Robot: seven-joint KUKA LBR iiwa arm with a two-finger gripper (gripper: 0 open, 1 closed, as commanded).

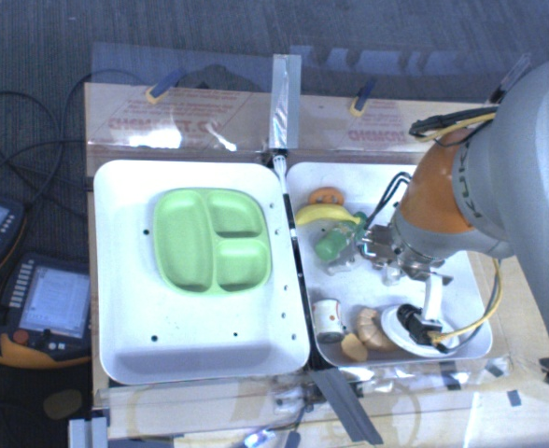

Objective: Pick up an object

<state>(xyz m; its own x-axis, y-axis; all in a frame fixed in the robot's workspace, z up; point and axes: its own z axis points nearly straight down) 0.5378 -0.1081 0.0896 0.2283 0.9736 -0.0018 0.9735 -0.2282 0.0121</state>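
The green object (331, 244) lies in the right bin (387, 172), just beside the gripper (373, 245), on its side toward the wall the two bins share. Whether the two touch cannot be told. A yellow banana (325, 215) lies against the green object's far edge, and a small orange round toy (326, 195) sits just past the banana, near the bin's back wall. These three crowd together between the gripper and the shared wall, with little bare floor around them.

Nearer the camera than the gripper, a small white can (327, 315) stands close to the shared wall, and tan wooden pieces (362, 329) lie just beside it by the front rim. A strip of bare white floor separates this group from the green object. Behind the gripper, toward the back wall, the floor is also bare.

The gripper hangs low over the middle of the right bin. Whether it is spread or pressed together cannot be told, and nothing is seen held in it.

Well away from the gripper, past the shared wall, the left bin (111, 250) holds a green divided plate (212, 239) with wide white floor around it.
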